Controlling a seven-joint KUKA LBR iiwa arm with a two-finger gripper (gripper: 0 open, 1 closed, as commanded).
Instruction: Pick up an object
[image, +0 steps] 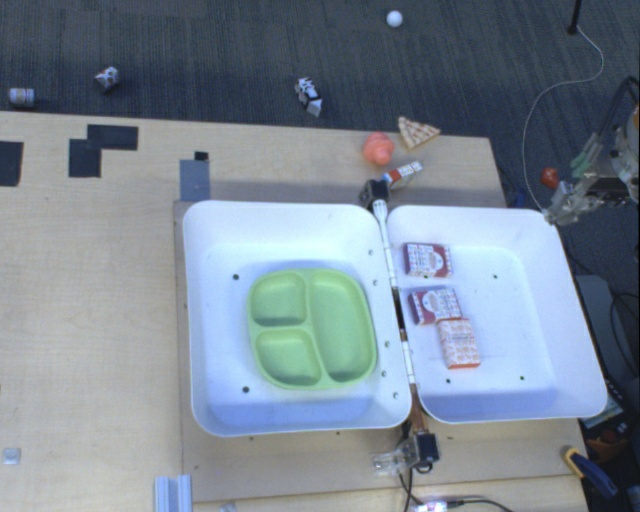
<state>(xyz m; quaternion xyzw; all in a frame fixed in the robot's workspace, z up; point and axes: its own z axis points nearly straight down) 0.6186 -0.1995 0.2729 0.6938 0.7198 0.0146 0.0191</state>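
Note:
Three small packets lie along the left side of the right bin (530, 400): a dark red and white one (427, 260) at the back, a similar one (435, 304) in the middle, and an orange-patterned one (459, 343) nearest the front. My gripper (580, 195) hovers outside that bin, past its far right corner and well away from the packets. Nothing shows between its tips.
The left bin (215, 330) holds a green divided plate (311, 327). Behind the bins on the bench lie an orange ball (378, 149), a toy pizza slice (418, 131) and a small tube (404, 173). A cable (545, 100) loops over the dark floor at the upper right.

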